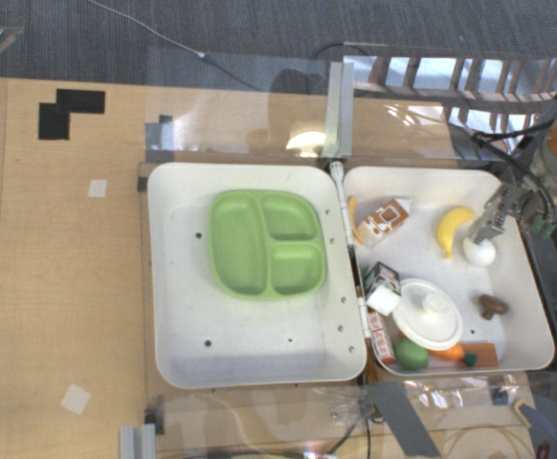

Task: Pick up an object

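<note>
White egg-shaped object (480,251), the likely target, lies in the right bin (532,285), toward its far right side, just beside the lower end of a banana (454,228) and well apart from the clutter at the near edge. Pincer (492,228) hangs directly above and against the top of this object, its arm (556,161) entering from the right edge of the view. Step in hand, as judged: the reach and descent onto the target, with the grasp itself not yet shown complete. Pincer aperture cannot be told (the metal parts are small and blurred against the white bin floor), nor whether the object sits between them or merely beneath. Next move, as judged: a close around the round object, then a straight lift; the smooth curved shape may roll or slip aside, and the banana may be nudged. Other contents of the right bin: a brown-and-white carton (382,220), a white lidded bowl (429,315), a small brown item (493,305), a green ball (412,354). Left bin (178,342) carries a green divided plate (266,245). Both bins rest on the bench (58,285).
</note>
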{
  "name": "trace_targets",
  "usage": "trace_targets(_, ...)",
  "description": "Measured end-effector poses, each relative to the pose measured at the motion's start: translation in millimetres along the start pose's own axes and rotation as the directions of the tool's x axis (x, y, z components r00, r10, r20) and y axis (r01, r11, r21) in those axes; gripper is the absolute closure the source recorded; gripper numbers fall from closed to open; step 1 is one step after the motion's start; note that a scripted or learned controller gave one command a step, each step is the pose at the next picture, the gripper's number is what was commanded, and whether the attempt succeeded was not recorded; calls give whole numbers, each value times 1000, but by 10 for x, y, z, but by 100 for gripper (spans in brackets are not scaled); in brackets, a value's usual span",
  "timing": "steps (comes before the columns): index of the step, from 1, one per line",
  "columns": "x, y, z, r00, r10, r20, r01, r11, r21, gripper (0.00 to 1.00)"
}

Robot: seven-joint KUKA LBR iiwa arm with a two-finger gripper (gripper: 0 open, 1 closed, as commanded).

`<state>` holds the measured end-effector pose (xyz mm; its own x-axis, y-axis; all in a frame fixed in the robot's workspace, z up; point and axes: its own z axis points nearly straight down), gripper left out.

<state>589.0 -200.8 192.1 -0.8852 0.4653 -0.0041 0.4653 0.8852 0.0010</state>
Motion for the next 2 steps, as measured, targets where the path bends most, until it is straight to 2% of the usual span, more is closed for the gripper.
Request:
trace_targets(1,-7,15,-23,1000,-2,4,2,1000,-1,0)
trace_targets(2,-454,195,1002,994,-108,12,108,994,-2,0)
